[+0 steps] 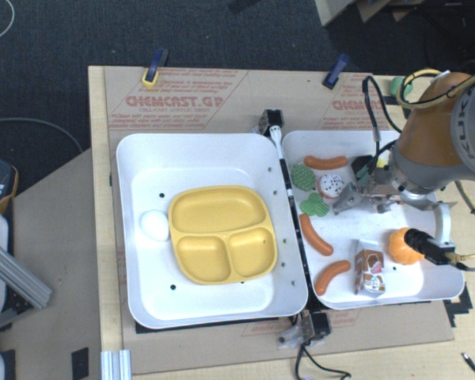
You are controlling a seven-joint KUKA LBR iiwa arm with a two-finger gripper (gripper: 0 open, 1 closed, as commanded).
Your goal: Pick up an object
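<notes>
No single target was named, so any item in the right bin [439,287] could have served. Nearest the end effector [356,200] were a round white-and-red speckled piece [331,185] and two green leafy pieces [303,176] [314,207], all just beside its tip; a sausage [326,163] lay a little further back. More sausages [316,235] [332,275] were seen toward the front, w/ a brown-and-white packet [370,271] and an orange [401,245] near the bin's front right. The end effector was seen low in that bin, apparently approaching the cluster at the bin's left side, prob. because items were densest there. Whether it was open or closed couldn't be told: the tip was dark and tangled w/ cabling. Nothing was seen gripped.

The arm [435,141] was reaching in from the right, over the bin's back corner. In the left bin [138,283] a yellow divided tray [222,234] was lying w/ a white ball [153,224] touching its left edge, well apart from the action. Both bins were set on a cardboard sheet [198,93] on the table, presumably to keep them steady.
</notes>
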